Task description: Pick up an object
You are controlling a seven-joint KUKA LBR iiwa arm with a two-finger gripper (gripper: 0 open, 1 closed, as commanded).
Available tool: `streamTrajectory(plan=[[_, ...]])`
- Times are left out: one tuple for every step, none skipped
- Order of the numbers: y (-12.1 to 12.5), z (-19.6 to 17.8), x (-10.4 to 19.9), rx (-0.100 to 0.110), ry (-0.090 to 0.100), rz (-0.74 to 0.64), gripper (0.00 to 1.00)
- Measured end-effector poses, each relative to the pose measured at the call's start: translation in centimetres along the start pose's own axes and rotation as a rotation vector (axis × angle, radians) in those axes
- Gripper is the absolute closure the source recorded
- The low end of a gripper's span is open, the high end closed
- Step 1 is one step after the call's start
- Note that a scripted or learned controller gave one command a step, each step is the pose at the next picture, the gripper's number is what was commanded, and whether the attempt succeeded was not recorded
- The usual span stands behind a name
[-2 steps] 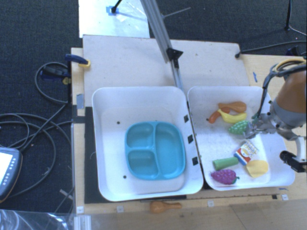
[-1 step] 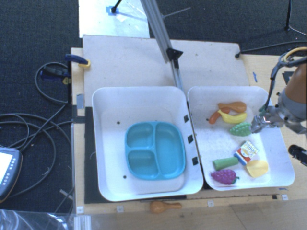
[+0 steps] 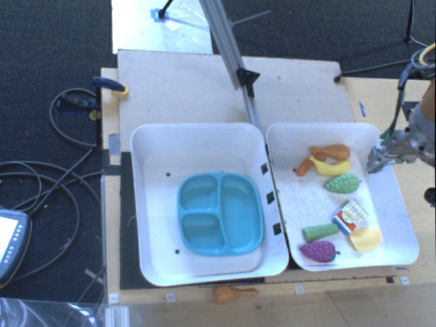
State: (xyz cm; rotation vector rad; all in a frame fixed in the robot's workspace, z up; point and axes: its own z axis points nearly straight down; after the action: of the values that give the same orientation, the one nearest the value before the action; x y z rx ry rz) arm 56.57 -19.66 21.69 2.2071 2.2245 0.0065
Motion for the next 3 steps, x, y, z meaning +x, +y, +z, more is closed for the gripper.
streamTrajectory(plan=[[0.2, -3.3, 0.0, 0.002, 0.0, 0.001, 1.0], [1.2, -2.4, 4.6, 0.006, 0.004, -0.002, 1.0], [2.1, -1.9, 9.0, 0.007, 0.004, -0.003, 1.0]])
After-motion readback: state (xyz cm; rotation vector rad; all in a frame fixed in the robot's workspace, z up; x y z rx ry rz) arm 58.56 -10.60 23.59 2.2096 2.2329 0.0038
